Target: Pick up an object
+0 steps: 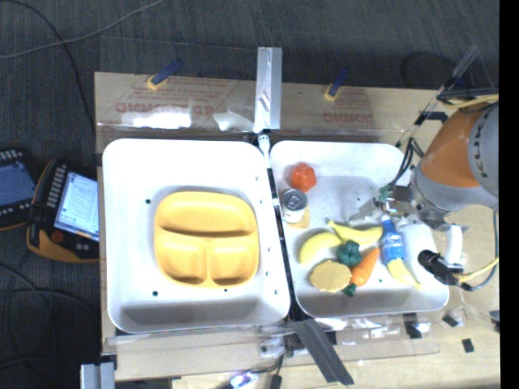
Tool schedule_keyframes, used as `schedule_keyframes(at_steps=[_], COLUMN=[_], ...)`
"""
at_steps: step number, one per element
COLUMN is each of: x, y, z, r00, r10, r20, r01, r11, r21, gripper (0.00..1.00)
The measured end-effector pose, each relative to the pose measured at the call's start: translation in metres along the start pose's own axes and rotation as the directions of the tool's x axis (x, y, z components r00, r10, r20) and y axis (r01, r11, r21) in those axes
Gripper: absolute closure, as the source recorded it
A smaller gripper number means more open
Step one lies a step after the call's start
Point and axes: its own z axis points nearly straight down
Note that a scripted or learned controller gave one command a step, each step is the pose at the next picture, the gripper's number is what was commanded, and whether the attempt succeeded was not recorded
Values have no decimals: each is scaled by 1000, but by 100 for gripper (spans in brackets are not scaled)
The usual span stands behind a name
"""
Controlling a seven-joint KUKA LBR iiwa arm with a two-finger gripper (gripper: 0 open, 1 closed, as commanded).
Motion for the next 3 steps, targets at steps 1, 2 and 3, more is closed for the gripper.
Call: schedule_keyframes(at_steps=[1, 2, 3], x=[3, 35, 16], y=[-24, -37, -45], z=[0, -41, -8], r00=[993, 944, 992], r10=[118, 329, 124], r20=[1, 14, 0], r01=[-118, -329, -124], r11=[993, 944, 992], r21=[-6, 22, -21], gripper=[0, 0, 0])
